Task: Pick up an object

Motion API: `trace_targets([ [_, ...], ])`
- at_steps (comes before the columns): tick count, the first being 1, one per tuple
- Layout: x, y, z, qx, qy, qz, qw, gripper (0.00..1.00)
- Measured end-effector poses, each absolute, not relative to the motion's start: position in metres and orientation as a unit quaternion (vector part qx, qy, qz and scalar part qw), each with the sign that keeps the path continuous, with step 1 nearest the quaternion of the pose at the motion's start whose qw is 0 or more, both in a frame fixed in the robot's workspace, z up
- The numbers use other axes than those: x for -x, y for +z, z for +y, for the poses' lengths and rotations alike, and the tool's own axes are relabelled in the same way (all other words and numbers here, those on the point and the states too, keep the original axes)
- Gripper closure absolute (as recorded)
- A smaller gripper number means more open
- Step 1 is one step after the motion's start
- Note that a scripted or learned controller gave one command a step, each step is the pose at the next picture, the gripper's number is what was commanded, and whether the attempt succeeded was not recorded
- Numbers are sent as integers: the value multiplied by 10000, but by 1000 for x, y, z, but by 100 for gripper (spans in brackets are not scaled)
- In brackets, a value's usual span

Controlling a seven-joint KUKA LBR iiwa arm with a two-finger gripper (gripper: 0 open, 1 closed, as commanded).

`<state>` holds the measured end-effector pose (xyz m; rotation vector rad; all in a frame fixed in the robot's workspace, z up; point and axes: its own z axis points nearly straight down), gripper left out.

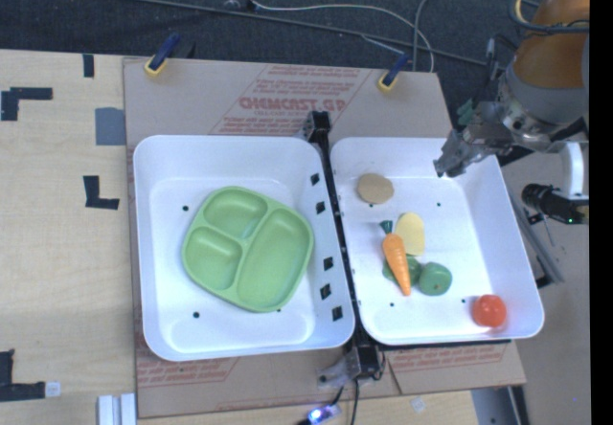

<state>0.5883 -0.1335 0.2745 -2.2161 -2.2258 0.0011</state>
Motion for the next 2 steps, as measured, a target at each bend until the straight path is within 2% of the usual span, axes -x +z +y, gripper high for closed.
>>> trace_targets([
  [1, -593, 268, -88, 7053, 4, -7090, 6, 100],
  [2, -613, 255, -45, 7053, 6, -7089, 6, 100],
])
